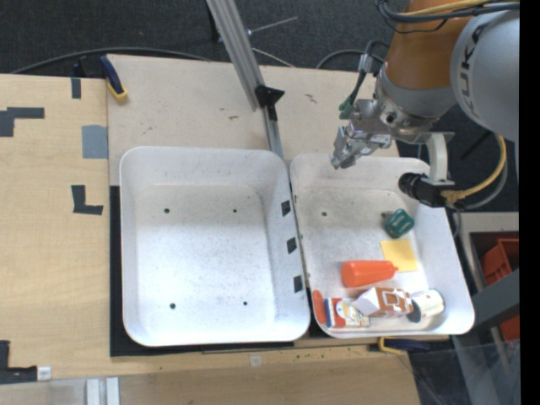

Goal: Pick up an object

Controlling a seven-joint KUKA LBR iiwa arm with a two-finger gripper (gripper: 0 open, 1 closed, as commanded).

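Claw (346, 156) hangs over right bin's (337, 194) far edge, nothing between its fingers; open or shut, can't tell. Candidates sit well apart at near end: orange cone-shaped piece (368, 272), yellow card (399, 254), green block (398, 222). Risk: tight clutter, claw catches two.

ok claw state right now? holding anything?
Claw: above the far rim of the right bin, nothing visible between its tips. Open or closed cannot be told from this view.
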